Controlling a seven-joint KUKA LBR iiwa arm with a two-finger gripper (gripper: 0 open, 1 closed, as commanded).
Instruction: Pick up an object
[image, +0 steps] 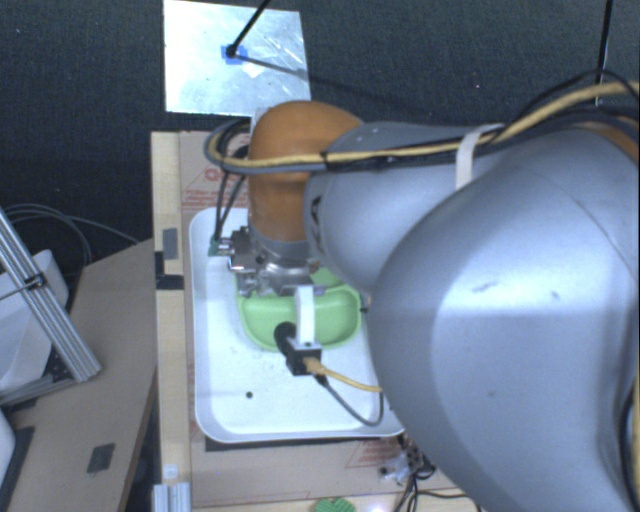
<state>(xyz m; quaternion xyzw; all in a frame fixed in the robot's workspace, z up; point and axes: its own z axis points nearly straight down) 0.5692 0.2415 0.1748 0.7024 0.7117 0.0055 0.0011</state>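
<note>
A pale green, rounded object (335, 318) lies in the left white bin (225, 400), near its middle. The arm's orange band and wrist stand right over it, and the gripper (272, 290) reaches down at the object's upper left edge. The wrist and a black connector with a white strap hide the fingertips. Part of the green object is covered by the arm.
The big grey arm body fills the right half of the view and hides the right bin. A yellow cable loops across the left bin's floor (345, 385). A cardboard bench edge (170, 400) runs along the bin's left; a metal frame (45, 310) stands further left.
</note>
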